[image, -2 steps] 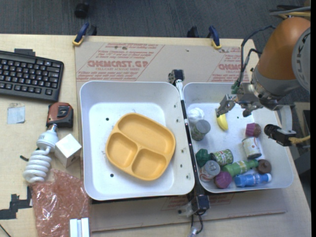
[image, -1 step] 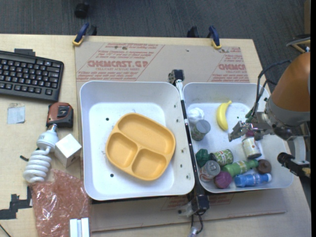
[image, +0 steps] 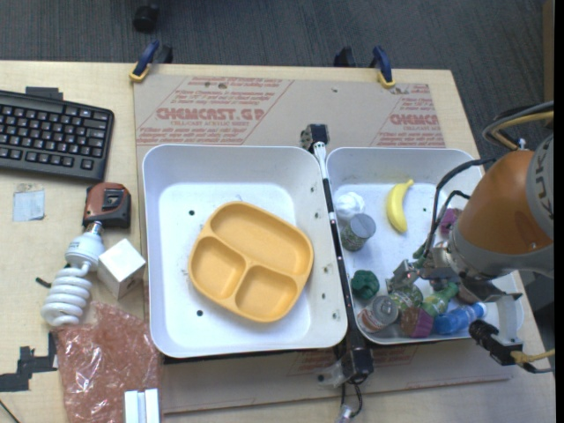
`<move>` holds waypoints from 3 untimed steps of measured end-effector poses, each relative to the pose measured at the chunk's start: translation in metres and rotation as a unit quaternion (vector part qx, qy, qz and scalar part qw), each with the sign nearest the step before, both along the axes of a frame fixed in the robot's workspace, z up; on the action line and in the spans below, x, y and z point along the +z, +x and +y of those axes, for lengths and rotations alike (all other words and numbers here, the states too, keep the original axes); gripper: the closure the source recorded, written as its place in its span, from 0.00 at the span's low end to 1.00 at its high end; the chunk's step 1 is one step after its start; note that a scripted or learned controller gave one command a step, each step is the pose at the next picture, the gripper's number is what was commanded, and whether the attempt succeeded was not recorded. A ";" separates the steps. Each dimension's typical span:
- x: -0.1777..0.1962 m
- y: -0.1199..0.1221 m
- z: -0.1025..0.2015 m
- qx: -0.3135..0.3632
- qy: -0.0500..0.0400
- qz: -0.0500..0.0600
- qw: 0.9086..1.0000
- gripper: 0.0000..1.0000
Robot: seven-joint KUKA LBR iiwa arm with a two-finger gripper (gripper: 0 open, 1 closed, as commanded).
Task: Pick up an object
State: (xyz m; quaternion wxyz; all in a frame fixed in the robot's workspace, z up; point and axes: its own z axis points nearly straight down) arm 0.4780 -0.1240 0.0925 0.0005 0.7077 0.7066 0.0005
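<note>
The right bin (image: 379, 161) holds a yellow banana (image: 399, 206), a white crumpled piece (image: 350, 203), a grey-green jar (image: 358, 230) and a dark green lump (image: 365, 283). Along its front wall lie a silver can (image: 383, 312), a purple item (image: 419, 324), a small green piece (image: 438, 305) and a blue bottle (image: 455, 320). My gripper (image: 407, 277) hangs low over this front cluster, just above the can and right of the green lump. The orange wrist band (image: 502, 210) hides the bin's right side. I see nothing lifted.
The left bin (image: 167, 236) holds an orange divided plate (image: 251, 261). Left of the bins lie a keyboard (image: 53, 135), a tape measure (image: 107, 205), a spiral light bulb (image: 72, 280), a white cube (image: 121, 267) and a pink bag (image: 101, 359).
</note>
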 end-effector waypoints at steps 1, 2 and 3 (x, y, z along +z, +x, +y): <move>0.010 0.002 0.000 -0.001 0.000 -0.003 1.000 1.00; 0.115 0.033 0.042 0.002 -0.001 -0.001 1.000 1.00; 0.115 0.032 0.042 0.002 -0.001 -0.001 1.000 0.00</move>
